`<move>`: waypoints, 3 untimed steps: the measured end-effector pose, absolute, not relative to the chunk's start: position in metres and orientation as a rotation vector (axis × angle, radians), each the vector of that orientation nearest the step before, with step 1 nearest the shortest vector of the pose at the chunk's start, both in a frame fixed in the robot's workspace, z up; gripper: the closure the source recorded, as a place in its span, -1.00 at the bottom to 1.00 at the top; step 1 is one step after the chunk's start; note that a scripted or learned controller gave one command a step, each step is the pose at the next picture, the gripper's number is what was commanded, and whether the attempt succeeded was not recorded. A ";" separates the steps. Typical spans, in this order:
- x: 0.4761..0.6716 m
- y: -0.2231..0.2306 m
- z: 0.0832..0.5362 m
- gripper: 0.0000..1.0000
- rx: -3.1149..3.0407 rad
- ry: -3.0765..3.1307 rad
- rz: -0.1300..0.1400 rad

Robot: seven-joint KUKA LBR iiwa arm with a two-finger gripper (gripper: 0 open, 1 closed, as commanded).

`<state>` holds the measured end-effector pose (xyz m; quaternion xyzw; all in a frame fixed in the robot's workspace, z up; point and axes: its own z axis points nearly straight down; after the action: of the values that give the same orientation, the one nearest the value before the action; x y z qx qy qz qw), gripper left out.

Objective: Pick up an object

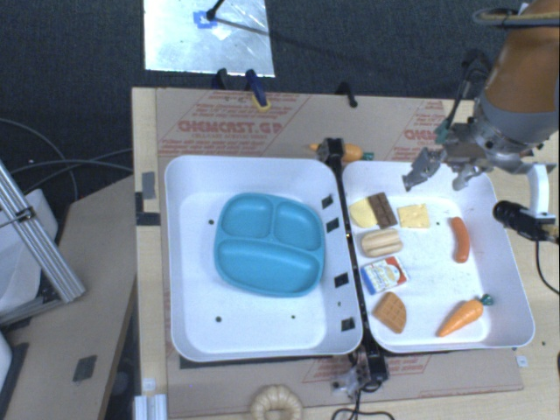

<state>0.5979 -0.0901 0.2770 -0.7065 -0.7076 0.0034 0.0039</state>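
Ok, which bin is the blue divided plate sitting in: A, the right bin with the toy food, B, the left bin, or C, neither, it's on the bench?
B: the blue divided plate lies flat in the left bin, while the toy carrot and the other food are in the right bin.

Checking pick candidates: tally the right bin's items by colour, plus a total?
In the right bin:
Yellow: 2, round piece, square piece
Brown: 2, bar, waffle
Tan: 1, bun
Orange: 2, sausage, carrot
Red, white and blue: 1, packet
Total: 8
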 end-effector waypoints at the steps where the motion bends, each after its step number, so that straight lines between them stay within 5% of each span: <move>1: 0.600 -0.090 0.284 -1.00 -2.219 -2.226 -0.001; 3: 0.593 -0.100 0.177 -1.00 -2.219 -2.220 0.003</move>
<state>0.5927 -0.1002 0.1765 -0.7069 -0.7074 0.0010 0.0014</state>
